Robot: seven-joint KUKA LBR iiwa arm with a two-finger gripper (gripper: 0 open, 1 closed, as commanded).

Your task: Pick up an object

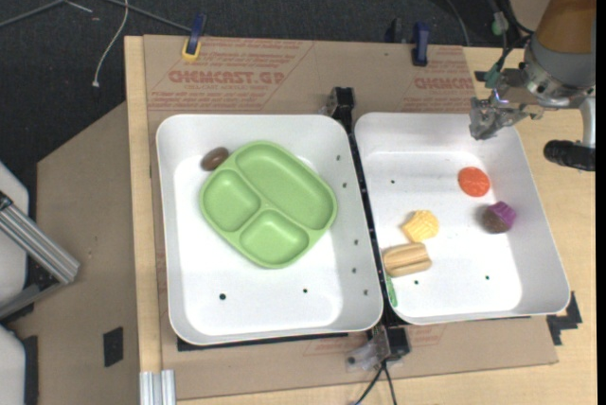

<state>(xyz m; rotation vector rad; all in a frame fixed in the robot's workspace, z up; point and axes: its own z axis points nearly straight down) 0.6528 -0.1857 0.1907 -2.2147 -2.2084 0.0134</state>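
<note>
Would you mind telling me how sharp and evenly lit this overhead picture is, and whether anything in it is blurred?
In the camera view the light is even and soft: the green tray and the orange ball are crisp and cast only faint shadows; the white bins are bright but keep their detail; the gripper at the right bin's far edge looks somewhat smeared, too blurred to read finely.

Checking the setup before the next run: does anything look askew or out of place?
The green divided tray sits rotated in the left bin, and a small brown object rests against its upper-left edge. Nothing looks spilled or damaged.
</note>
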